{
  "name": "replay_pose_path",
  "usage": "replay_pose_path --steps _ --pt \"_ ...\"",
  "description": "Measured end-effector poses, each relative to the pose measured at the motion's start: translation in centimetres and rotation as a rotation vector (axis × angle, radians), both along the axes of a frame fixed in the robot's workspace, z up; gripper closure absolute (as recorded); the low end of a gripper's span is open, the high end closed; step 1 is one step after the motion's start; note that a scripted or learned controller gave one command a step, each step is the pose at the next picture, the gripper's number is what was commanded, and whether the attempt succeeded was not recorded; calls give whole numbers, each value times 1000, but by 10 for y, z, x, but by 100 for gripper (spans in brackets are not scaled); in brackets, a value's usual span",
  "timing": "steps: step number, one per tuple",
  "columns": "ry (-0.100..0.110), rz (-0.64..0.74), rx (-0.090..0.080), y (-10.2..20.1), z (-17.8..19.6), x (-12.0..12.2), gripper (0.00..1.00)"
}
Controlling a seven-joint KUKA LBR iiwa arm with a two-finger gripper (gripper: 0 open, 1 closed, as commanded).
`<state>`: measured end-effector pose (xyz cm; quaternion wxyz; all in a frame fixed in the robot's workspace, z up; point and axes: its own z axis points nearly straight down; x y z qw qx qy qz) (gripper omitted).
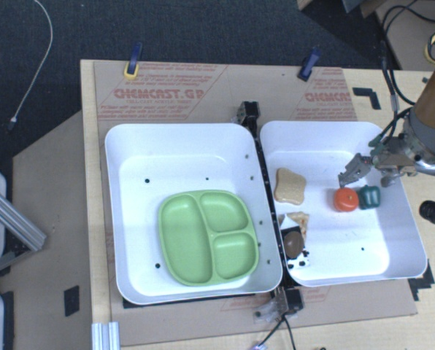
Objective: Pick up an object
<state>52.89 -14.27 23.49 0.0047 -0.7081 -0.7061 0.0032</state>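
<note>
Orange round object [345, 200], possibly a toy fruit, lies in the right bin [393, 265] toward its far right side, touching a small teal piece [369, 197] on its right. The gripper [371, 168] hangs just above and beyond these two, its fingers spread apart and holding nothing. To do the step well, I judge the arm should centre over the orange object, turn the fingers so they close across it without catching the teal piece, and descend until they straddle it. A slice of toy bread [290, 186] and a brown piece [293, 242] lie near the bin's left wall, well apart from the target. A green divided plate [207, 236] sits in the left bin [130, 195]. The brown board [203, 93] on the table reads "CHEMCAST GP" in red, repeated.
</note>
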Motion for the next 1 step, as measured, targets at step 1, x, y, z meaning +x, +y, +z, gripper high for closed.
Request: replay_pose_path --steps 1 --pt "-11 3 -2 0 6 2 0"
